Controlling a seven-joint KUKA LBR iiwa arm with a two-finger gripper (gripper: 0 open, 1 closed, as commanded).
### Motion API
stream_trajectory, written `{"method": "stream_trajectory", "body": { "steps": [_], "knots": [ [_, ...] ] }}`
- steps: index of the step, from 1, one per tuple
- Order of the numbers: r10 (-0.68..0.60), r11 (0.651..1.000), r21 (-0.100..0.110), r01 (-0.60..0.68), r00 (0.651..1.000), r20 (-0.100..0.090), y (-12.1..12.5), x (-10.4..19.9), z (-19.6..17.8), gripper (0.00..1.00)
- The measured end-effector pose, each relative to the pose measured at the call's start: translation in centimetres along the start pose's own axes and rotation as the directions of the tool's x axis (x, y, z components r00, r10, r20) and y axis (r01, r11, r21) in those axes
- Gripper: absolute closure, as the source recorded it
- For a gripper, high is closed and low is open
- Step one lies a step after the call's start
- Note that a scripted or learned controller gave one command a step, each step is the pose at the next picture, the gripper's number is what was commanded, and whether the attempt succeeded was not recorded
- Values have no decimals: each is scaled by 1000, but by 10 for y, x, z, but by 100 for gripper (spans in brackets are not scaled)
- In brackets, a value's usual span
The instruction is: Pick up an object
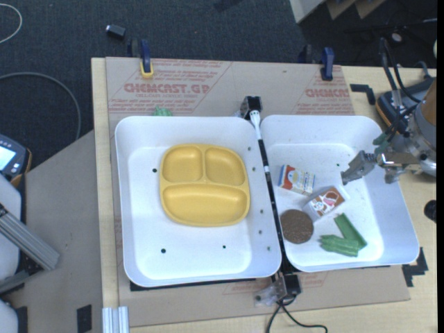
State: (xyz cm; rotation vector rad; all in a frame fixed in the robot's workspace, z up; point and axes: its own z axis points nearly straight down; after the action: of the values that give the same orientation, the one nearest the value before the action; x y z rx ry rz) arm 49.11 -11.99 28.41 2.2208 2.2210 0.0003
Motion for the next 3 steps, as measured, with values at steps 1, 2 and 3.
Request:
{"method": "stream_trajectory", "body": {
  "steps": [1,2,3],
  "knots": [
    [-6,1000,-14,6,1000,1,-11,49,-175,0],
    [-2,1000,-4,2,1000,1,-11,47,-179,100],
    [1,1000,2,-1,1000,0,-12,0,-139,100]
  ]
}}
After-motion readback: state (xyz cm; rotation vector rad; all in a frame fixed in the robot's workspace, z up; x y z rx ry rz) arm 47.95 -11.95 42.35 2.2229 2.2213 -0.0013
